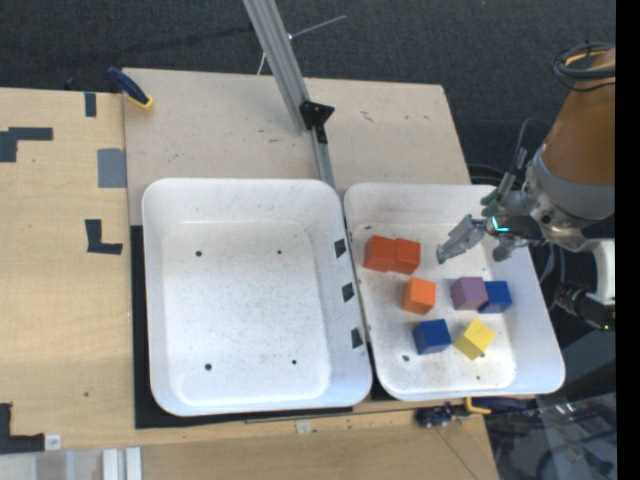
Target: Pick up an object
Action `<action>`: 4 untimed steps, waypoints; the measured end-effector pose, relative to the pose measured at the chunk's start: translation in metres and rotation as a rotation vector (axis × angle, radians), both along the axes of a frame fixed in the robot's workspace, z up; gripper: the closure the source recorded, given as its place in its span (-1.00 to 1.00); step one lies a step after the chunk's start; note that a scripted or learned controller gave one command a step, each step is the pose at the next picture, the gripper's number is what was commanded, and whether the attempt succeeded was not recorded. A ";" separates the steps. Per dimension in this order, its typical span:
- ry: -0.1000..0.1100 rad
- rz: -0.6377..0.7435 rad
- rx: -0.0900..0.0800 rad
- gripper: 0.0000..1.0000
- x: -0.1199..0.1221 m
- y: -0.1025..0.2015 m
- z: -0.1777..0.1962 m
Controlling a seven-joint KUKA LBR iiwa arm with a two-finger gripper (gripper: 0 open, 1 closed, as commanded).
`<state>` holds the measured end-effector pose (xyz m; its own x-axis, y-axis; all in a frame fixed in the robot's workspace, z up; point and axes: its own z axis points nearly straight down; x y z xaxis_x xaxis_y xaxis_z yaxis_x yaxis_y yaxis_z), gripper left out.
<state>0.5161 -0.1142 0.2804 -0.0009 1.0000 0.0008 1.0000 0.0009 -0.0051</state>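
The right bin point(400, 208) holds several blocks: a wide orange block point(391, 255), a small orange cube point(420, 294), a purple cube point(467, 292), a blue cube point(497, 296) beside it, another blue cube point(431, 336) and a yellow cube point(476, 339). My gripper point(478, 242) hangs above the bin's right half, just up and right of the purple cube. Its two fingers are spread apart, one pointing left toward the wide orange block, the other on the right. Nothing sits between them.
The left bin point(160, 298) lies beside the right one. A slanted metal rail point(280, 53) runs from the top down to the bins' shared edge. A blue and yellow tool point(130, 87) lies at the back left of the bench.
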 end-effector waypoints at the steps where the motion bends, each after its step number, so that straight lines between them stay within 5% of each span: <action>1: -0.004 0.002 -0.001 -1.00 0.001 0.000 0.002; 4: 0.002 -0.001 0.000 -1.00 -0.008 0.008 -0.172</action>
